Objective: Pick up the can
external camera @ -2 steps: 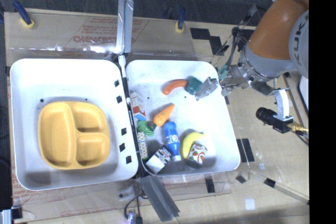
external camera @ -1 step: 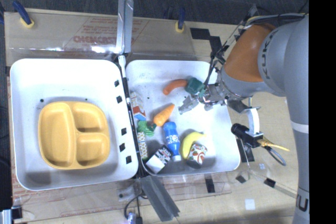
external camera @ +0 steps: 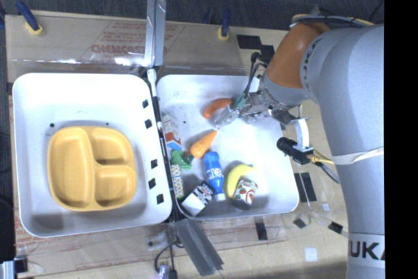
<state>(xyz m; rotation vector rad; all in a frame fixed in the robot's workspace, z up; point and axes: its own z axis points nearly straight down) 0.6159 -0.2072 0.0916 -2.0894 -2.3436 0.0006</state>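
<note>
The can (external camera: 245, 192), small with a red and white label, sits near the front right corner of the right bin (external camera: 281, 186), touching the yellow banana (external camera: 236, 178). My gripper (external camera: 226, 116) is low in the back half of the same bin, just beside an orange sausage-shaped item (external camera: 215, 106). It is well behind the can and apart from it. Nothing shows held in the gripper.
Around the can lie a blue bottle (external camera: 213, 170), a carrot (external camera: 204, 142), a green item (external camera: 180, 160), a white and black packet (external camera: 196, 199) and a box (external camera: 171, 134) along the divider. The left bin (external camera: 32, 95) holds a yellow compartment tray (external camera: 91, 168).
</note>
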